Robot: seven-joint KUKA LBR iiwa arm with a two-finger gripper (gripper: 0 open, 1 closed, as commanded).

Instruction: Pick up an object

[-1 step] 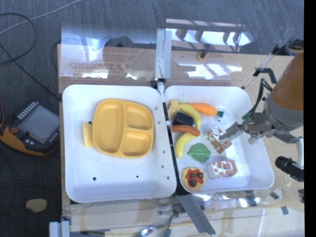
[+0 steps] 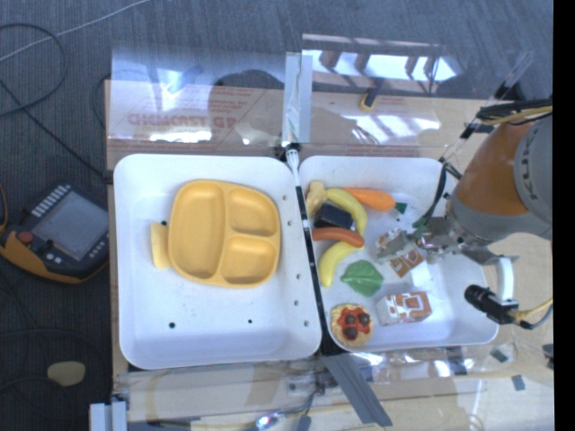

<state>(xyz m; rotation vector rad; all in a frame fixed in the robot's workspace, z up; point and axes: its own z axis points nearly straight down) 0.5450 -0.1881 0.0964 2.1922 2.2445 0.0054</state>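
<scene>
**Fingers low over the right bin's clutter**

Fingers [image 2: 406, 245] of our gripper [image 2: 404, 248] sit low in the right bin [image 2: 467, 335], among small printed packets [image 2: 402, 251]; we cannot tell whether they are apart, together, or clamped on anything. Our grey arm [image 2: 503, 187] with its orange band reaches in from the right. To the gripper's left we see a banana [image 2: 346, 206], an orange carrot [image 2: 370, 198], a dark object [image 2: 334, 215], a red pepper [image 2: 338, 235] and a second banana [image 2: 335, 260]. A green leaf [image 2: 362, 277] lies just beside the packets. Nearer the front rim we see a small pizza [image 2: 351, 323] and a white and orange box [image 2: 404, 308]. Our left bin [image 2: 144, 330] holds a yellow divided tray [image 2: 225, 233].
</scene>
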